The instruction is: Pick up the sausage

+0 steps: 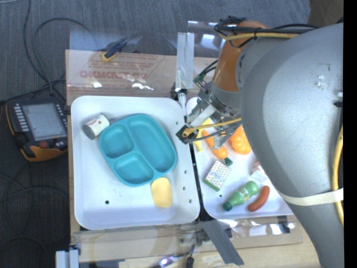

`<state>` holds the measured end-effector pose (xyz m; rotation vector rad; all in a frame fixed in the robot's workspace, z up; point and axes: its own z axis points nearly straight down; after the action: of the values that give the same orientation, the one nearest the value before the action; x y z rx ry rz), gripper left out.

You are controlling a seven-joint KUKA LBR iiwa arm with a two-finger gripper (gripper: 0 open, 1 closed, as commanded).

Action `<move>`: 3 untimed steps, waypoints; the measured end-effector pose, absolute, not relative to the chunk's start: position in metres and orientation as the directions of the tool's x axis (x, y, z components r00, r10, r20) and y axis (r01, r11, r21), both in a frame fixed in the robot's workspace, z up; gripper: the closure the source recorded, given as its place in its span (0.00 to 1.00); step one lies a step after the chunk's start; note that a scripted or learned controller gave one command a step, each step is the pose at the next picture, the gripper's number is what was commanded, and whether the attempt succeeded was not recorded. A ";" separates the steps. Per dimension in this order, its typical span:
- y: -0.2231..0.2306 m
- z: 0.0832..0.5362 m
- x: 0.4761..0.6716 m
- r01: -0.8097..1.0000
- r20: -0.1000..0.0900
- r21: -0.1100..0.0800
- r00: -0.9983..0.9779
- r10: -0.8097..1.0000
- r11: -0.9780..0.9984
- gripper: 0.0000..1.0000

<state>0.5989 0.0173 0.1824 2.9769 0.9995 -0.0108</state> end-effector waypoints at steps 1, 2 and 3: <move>0.017 0.191 0.598 0.605 -0.012 -0.001 0.796 0.605 -0.797 1.00; -0.019 0.188 0.527 0.201 -0.008 0.000 0.980 0.201 -0.980 1.00; 0.047 0.269 0.523 0.203 -0.003 0.001 0.979 0.203 -0.979 1.00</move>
<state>0.5228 0.0474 0.2695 3.1240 0.3209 -0.0053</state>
